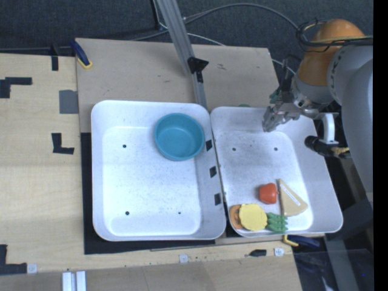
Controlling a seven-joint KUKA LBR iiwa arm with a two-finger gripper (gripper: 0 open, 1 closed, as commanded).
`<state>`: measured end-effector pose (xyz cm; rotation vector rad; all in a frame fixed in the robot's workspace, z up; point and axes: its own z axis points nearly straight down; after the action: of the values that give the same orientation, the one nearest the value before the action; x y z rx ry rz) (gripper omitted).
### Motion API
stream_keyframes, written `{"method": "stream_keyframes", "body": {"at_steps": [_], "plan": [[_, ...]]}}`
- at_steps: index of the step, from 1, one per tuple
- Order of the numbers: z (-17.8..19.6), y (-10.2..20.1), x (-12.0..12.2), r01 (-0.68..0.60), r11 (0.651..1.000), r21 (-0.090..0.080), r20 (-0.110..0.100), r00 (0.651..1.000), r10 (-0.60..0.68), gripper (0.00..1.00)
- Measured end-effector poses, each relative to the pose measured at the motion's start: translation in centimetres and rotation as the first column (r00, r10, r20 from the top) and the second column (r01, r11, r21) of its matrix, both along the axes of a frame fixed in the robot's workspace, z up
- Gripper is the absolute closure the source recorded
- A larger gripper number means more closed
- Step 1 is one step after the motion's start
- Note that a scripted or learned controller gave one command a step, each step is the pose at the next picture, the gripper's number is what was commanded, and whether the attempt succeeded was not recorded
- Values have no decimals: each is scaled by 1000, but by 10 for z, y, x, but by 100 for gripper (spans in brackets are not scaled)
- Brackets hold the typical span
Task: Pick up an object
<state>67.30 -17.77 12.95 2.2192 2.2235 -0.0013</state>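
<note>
My gripper [271, 122] hangs over the far end of the right bin [254, 156], pointing down, with nothing visible between its fingers. At the near end of that bin lie a red tomato-like piece [268, 193], a tan wedge [291, 200], a yellow round piece [252, 216] and a green piece [277, 222]. They sit well below the gripper in the view. A blue bowl [178, 136] rests in the left bin [145, 205], near its far right corner.
A grey pole [182, 41] slants down from the top to the gap between the bins. Cables run across the dark floor at the top. The arm's orange band [321, 50] and grey body fill the right side.
</note>
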Motion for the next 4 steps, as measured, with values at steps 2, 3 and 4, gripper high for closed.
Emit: {"method": "stream_keyframes", "body": {"at_steps": [2,3,4], "plan": [[115,1,6,1,1000,0,5,1000,-1,100],[123,41,-25,-1,1000,1,1,1000,1,100],[111,80,-47,-1,1000,1,-1,1000,1,100]]}}
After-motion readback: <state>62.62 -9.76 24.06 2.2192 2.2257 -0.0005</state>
